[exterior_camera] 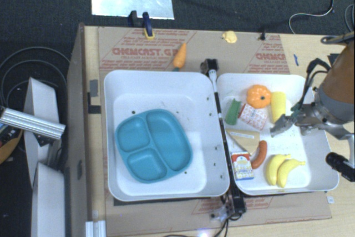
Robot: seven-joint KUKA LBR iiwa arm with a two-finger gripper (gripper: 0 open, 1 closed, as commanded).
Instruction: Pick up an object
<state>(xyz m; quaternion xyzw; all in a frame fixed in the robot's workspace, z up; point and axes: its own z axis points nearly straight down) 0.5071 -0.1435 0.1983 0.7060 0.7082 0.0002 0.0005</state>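
Nearest the camera, in the right bin (319, 183), the banana bunch (280, 169) lies just below the gripper (284, 122) (jaw state hidden), long axis slanting, with a yellow fruit (277, 105) and the orange (258, 96) beyond.

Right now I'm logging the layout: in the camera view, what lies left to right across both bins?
Blue divided plate → green block → orange fruit → yellow block → hand.
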